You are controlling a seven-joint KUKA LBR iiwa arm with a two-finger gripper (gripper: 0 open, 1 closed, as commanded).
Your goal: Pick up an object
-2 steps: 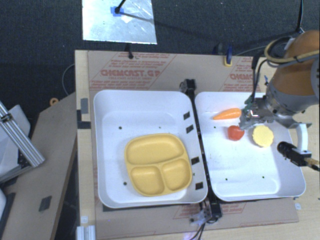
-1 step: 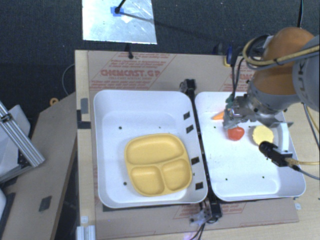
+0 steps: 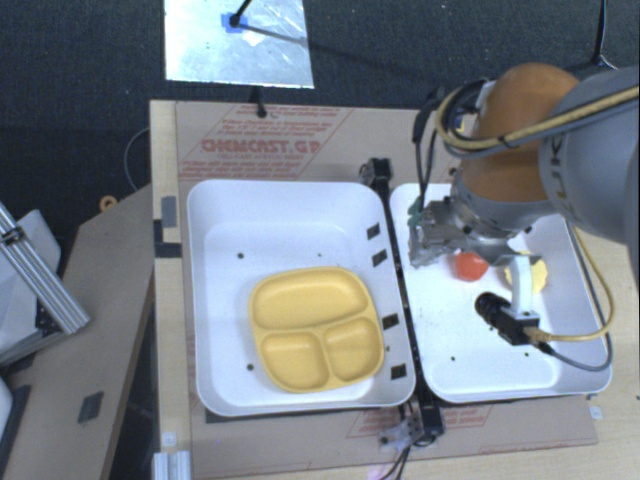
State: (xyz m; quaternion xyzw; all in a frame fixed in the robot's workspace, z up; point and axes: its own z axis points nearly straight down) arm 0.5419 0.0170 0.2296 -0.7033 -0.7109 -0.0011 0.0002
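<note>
A: How is the grey arm with the orange band [image 3: 520, 128] posed?

B: It reaches in from the right and bends down over the right shallow white plastic bin [image 3: 440, 373], its wrist low above the bin's upper half.

A: And the two-finger gripper [image 3: 432, 236]?

B: It hangs near that bin's left wall. Whether it is apart or together, I cannot tell; the metal head hides it.

A: Where are the objects?

B: A small round red-orange piece [image 3: 470, 266] lies just right of the gripper. A pale yellow piece [image 3: 535, 273] lies further right. A yellow plastic three-compartment tray [image 3: 315, 326] rests in the left white bin [image 3: 225, 228].
</note>
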